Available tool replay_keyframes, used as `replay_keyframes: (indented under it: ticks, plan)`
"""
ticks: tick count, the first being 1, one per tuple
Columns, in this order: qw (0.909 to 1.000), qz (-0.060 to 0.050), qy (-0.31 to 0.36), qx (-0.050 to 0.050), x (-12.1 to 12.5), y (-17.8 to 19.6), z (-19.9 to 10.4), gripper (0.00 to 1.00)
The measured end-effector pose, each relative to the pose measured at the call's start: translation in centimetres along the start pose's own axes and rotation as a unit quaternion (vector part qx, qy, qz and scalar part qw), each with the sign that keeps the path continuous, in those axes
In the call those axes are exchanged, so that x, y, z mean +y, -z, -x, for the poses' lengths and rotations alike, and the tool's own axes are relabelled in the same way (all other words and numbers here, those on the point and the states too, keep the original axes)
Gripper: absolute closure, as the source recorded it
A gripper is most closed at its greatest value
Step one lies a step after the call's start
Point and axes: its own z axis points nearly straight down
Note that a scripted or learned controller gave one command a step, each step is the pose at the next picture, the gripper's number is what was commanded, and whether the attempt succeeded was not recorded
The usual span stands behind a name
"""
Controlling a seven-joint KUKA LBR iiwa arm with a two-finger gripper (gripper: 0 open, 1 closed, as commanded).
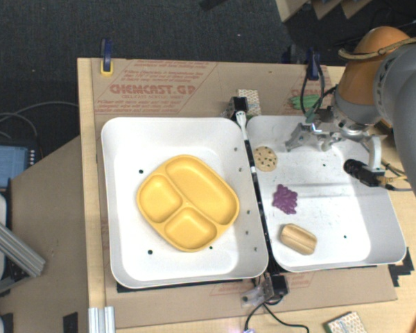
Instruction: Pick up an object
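The pincer (312,132) hangs over the far edge of the right bin (374,245); whether it is spread or pressed together cannot be told. In that bin lie a speckled cookie (265,158) by the left wall, purple grapes (285,198) mid-bin, and a tan bread roll (298,238) nearer, its long axis running left-far to right-near. The left bin (125,186) holds a yellow three-compartment tray (187,202), on the counter (152,82).
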Motion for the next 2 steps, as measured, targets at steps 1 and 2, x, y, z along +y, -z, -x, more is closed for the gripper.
replay_keyframes:
  ticks: [1, 2]
  plan:
    - [1.0, -0.003, 0.0, 0.002, 0.54, -0.08, -4.03, 0.0]
    - [1.0, -0.003, -0.002, 0.001, 0.48, -0.08, -3.13, 0.0]
